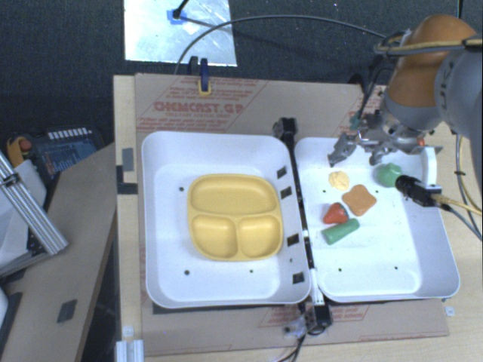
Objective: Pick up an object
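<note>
Camera view looked down at a slant on the desk point(124, 225), where two shallow white bins sat side by side on a brown sheet with red print point(226, 100). The left bin point(162, 202) held a yellow tray point(234, 216) with three compartments, lying flat near the bin's middle. The right bin point(392, 266) held all the small loose things, gathered in its upper half.

A pale yellow piece point(339, 179) lay nearest the far wall. Just beside it, toward the near side, was an orange piece point(359, 200). A red piece point(335, 214) sat close to the orange one's left edge, and a green cylinder point(340, 231) lay on its side right below the red piece, seemingly touching it. A green round piece point(389, 174) lay apart from these, to the right of the pale yellow one.

The arm point(430, 59) reached in from the right. The tool point(357, 151) hung over the far end of the right bin, above the pale yellow piece and left of the green round piece. Its two fingers point(338, 151) were spread apart with nothing between them.
</note>
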`<state>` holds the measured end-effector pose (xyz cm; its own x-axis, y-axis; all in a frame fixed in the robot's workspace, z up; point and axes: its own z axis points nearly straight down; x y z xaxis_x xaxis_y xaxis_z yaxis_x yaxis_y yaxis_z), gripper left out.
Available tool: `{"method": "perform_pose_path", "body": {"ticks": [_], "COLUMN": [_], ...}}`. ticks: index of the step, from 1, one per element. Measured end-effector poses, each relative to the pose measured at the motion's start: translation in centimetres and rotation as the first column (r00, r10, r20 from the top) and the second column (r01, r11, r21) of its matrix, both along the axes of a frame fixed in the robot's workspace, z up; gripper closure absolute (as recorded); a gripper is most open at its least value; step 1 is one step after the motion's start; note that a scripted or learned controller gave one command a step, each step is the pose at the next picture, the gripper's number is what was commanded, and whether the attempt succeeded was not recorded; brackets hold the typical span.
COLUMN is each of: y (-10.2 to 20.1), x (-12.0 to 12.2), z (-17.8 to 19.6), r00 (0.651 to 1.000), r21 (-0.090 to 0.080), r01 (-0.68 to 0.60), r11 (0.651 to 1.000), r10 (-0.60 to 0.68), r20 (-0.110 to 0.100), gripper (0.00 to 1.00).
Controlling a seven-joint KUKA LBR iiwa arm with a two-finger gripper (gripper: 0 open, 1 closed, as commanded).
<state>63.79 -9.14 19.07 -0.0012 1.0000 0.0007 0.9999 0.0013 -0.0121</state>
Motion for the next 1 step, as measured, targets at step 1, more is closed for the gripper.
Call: {"method": "perform_pose_path", "body": {"ticks": [1], "y": [0.02], "x": [0.29], "z": [0.81], "r00": [1.0], "r21": [-0.001], "r01": [-0.002], "r11": [1.0], "r10": [0.002], "r20": [0.013], "gripper": [0.0]}}
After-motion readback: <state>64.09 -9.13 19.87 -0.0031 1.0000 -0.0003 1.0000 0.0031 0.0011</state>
